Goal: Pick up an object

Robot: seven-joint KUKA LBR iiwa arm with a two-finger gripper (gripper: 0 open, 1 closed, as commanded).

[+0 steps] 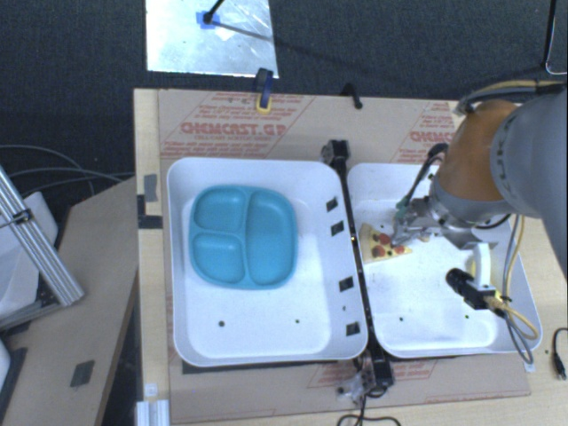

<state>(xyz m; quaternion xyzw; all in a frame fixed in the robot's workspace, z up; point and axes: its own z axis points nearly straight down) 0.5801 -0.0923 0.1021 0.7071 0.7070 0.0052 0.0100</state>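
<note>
Left bin (266, 327): 1 blue divided plate (243, 236). Right bin (426, 327): pizza-slice toy (385, 246) near divider between bins. Claw (410, 229) low over right bin, just right of toy; grip state impossible to tell.

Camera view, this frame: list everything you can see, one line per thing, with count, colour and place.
Bins: two, white, side by side on the bench.
Divided plate: one, light blue, three compartments, in the left bin.
Pizza slice toy: one, yellow with red spots, in the right bin near its left wall, at the end effector's tip.
Cardboard sheet: one, tan with red print, under the bins.
Shiny panel: one, silver, on the dark floor beyond the bench.
Arm: one, grey with an orange band, reaching over the right bin.
End effector: one, dark, down at the pizza slice toy.
</note>
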